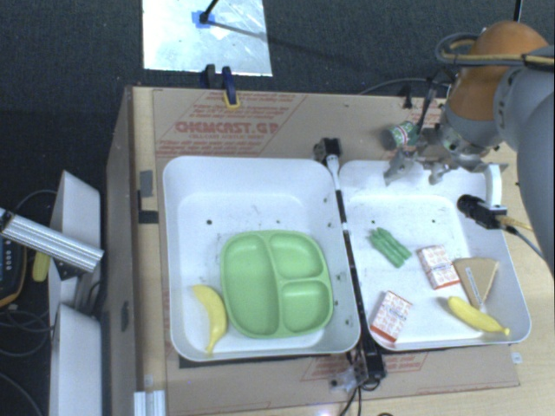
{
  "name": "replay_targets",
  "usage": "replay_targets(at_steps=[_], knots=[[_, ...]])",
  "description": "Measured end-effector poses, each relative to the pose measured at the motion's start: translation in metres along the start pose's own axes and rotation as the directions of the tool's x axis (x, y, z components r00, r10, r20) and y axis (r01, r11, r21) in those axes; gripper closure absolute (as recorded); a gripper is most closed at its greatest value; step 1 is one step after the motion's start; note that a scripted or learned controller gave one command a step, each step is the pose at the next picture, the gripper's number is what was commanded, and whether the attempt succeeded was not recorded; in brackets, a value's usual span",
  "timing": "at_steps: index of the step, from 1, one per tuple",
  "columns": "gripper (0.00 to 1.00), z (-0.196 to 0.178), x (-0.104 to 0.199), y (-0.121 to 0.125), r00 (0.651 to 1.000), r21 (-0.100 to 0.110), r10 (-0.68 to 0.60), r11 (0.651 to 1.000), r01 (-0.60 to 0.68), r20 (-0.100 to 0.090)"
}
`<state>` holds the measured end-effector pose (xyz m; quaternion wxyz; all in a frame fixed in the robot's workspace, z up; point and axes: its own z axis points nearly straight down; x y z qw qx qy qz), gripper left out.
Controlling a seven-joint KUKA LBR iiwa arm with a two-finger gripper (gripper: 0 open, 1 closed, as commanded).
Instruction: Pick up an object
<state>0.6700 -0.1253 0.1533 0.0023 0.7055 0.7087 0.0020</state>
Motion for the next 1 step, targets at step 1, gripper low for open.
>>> replay_targets(at_steps=[1], knots=[[0.0, 0.0627, 0.0164, -0.066, 1.0, 0.007, 0.003, 1.0, -0.003, -0.001]])
